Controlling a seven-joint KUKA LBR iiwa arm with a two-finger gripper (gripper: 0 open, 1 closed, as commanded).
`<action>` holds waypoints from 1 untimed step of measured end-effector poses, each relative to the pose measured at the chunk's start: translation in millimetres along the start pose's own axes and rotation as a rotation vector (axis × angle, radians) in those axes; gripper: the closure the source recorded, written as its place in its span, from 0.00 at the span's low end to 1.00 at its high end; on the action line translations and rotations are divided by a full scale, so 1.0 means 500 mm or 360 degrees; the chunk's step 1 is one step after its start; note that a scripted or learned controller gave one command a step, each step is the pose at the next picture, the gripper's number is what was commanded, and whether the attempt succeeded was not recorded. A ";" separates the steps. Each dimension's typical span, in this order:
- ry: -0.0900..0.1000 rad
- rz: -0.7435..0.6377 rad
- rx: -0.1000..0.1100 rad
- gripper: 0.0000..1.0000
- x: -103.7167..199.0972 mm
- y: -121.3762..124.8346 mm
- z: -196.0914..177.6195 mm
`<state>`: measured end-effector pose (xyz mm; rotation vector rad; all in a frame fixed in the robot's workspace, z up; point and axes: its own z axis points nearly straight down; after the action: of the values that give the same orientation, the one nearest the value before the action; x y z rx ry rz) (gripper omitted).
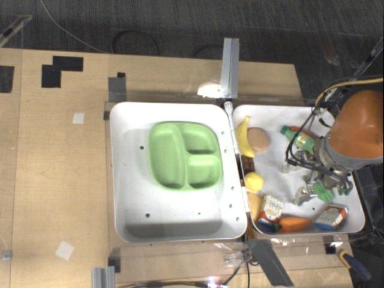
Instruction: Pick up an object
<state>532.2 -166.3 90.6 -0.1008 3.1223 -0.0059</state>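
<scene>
Camera view: we see the pincer (307,194) low in the right bin (360,221).
Green object (326,192): touching it at three o'clock.
Grip: we cannot tell.

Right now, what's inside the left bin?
A green divided tray lies in the left bin, its three compartments holding nothing visible. Whatever lies beneath the tray is covered.

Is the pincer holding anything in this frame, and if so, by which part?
Cannot be told. The pincer is low in the right bin near a green item, but no object is plainly visible in its grip.
</scene>
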 end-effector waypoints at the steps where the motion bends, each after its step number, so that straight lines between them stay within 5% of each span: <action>1: 0.0011 -0.0043 -0.0009 0.00 -0.258 0.090 0.009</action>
<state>658.2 -113.1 88.3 -0.1431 3.1279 0.0025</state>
